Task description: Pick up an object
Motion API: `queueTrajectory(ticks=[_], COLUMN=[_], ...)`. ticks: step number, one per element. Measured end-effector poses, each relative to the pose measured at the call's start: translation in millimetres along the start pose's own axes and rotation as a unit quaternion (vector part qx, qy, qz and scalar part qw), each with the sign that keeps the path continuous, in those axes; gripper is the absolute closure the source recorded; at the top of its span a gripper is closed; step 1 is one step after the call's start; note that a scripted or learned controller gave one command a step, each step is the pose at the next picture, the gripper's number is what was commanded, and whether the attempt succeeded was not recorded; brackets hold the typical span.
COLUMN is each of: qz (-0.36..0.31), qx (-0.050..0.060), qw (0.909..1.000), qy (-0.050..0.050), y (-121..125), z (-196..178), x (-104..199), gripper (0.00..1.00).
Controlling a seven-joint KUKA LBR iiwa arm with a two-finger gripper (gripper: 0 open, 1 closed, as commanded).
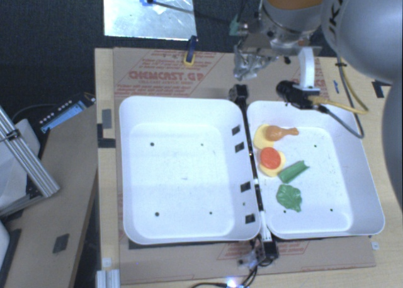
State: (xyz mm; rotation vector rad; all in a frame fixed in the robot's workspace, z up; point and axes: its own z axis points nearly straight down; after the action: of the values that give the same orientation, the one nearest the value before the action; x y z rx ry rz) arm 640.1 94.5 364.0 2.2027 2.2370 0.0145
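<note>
The right bin (340, 217) holds several toy foods near its left wall. An orange chicken drumstick (280, 132) lies on a yellow piece (260, 135). Below it sits a red tomato slice (271, 156) on a yellow base. A green pod (293, 171) lies to its right, and a green leafy piece (289, 198) rests lower down. My gripper (249, 67) hangs high above the bench, behind the far rim where the two bins meet, well away from the toys. Nothing shows between its fingers.
The left bin (182, 167) lies beside the right one, joined by a black-clipped divider (249, 161). A shiny metal plate (150, 2) lies at the back left. A yellow and blue clip (189, 53) stands on the cardboard behind the bins.
</note>
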Motion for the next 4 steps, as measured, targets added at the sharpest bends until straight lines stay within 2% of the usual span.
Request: queueTrajectory(ticks=[1, 2, 3, 4], qz=[0.002, 0.002, 0.005, 0.003], qx=[-0.001, 0.003, -0.004, 0.005], qw=[1.0000, 1.0000, 1.0000, 1.0000], qy=[-0.001, 0.000, 0.001, -0.001], y=[27.5, 1.7, -19.3, -140.1], z=[-43.7, -40.7, -179.8, -172.6], x=[67.7, 146.0, 140.6, 143.8], gripper=[1.00, 1.00, 1.00, 1.00])
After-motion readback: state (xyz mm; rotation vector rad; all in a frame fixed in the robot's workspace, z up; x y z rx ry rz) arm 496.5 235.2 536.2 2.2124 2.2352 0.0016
